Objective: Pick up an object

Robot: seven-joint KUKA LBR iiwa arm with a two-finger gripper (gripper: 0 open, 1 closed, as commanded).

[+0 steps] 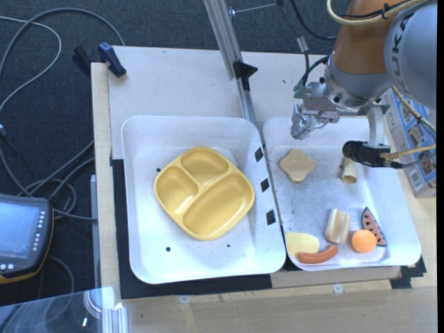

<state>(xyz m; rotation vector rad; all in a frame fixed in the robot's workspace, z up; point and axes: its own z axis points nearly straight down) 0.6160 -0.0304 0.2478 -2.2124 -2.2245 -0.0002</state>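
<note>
My gripper (303, 129) hangs over the far left corner of the right bin (406, 214), just behind a tan toast slice (297, 166), and nothing shows in it. A small beige cylinder (348, 172) lies to the right of the toast. Along the bin's near edge are a yellow banana piece (302, 242), a red sausage (318, 256), a beige block (337, 225), an orange ball (363, 241) and a watermelon slice (370, 226).
The left bin (132, 186) holds a yellow divided plate (204, 192). A slanted metal pole (223, 30) rises behind the gap between the bins. Blue clamps (111, 57) sit at the bench's far left corner. A tablet (21, 234) and cables lie on the floor at left.
</note>
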